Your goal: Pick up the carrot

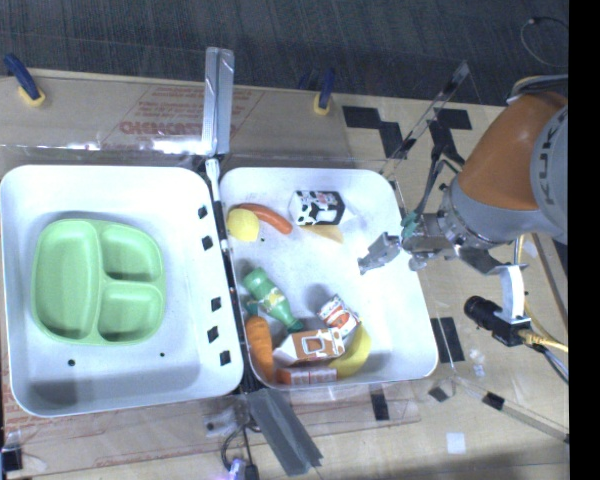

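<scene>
- The carrot (259, 346) lies in the right bin (408, 308), hard against its left wall near the front corner, just beside an orange carton (315, 346) and below a green bottle (265, 297).
- It looks like a light, stiff plastic toy: smooth, tapered and probably a little slippery.
- A hold across its thick middle seems best, though the wall leaves little room for one finger.
- The tool (382, 251) hangs over the bin's right side, well apart from the carrot; it has nothing in it, and how wide it stands I cannot tell.
- Nearby lie a curved yellow banana (355, 353), a round lemon (243, 225) and a cow-patterned box (317, 208).
- The left bin (20, 368) holds a green divided plate (98, 280).
</scene>
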